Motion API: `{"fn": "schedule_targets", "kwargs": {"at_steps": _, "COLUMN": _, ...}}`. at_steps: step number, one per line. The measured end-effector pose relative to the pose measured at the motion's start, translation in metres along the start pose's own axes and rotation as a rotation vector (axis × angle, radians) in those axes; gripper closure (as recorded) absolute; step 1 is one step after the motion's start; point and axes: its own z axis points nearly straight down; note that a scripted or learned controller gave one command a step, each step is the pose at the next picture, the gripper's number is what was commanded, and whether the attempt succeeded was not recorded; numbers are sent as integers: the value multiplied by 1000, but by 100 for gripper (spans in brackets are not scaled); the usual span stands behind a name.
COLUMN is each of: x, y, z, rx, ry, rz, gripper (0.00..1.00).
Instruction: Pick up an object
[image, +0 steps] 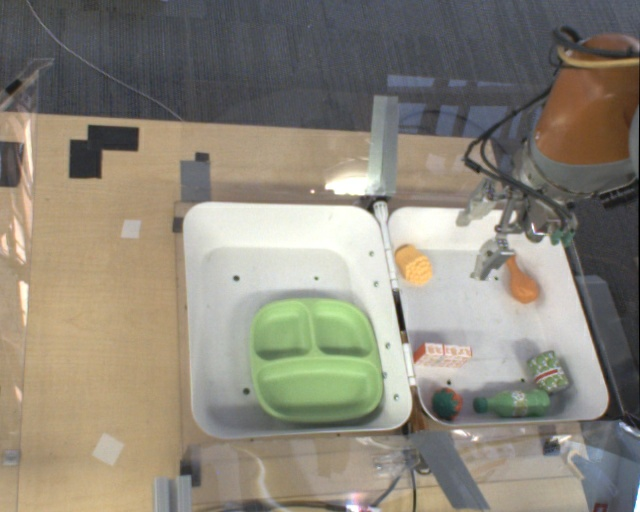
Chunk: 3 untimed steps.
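Note:
My gripper (483, 238) hangs over the back of the right bin (590, 340), its two grey fingers (489, 262) spread apart with nothing between them. An orange carrot-shaped toy (522, 283) lies just right of the lower finger, close to it. A yellow-orange corn-like piece (413, 265) sits to the left near the bin's divider. Along the front of the bin lie a red-and-white box (445, 353), a green patterned can (547, 371), a green bottle (515, 402) on its side and a small red-and-green ball (447, 402).
The left bin (220, 250) holds a green divided plate (315, 358) toward its front. A metal post (383, 140) stands behind the seam between the bins. The arm's orange band (590, 100) and cables hang above the right bin's back right corner.

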Motion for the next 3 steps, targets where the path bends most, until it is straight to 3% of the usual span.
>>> {"fn": "schedule_targets", "kwargs": {"at_steps": 1, "x": 18, "y": -64, "z": 137, "rx": -1, "ry": 14, "rz": 25, "gripper": 0}}
{"fn": "schedule_targets", "kwargs": {"at_steps": 2, "x": 9, "y": -60, "z": 114, "rx": 3, "ry": -12, "rz": 13, "gripper": 100}}
{"fn": "schedule_targets", "kwargs": {"at_steps": 3, "x": 27, "y": 49, "z": 40, "rx": -3, "ry": -5, "rz": 261, "gripper": 100}}
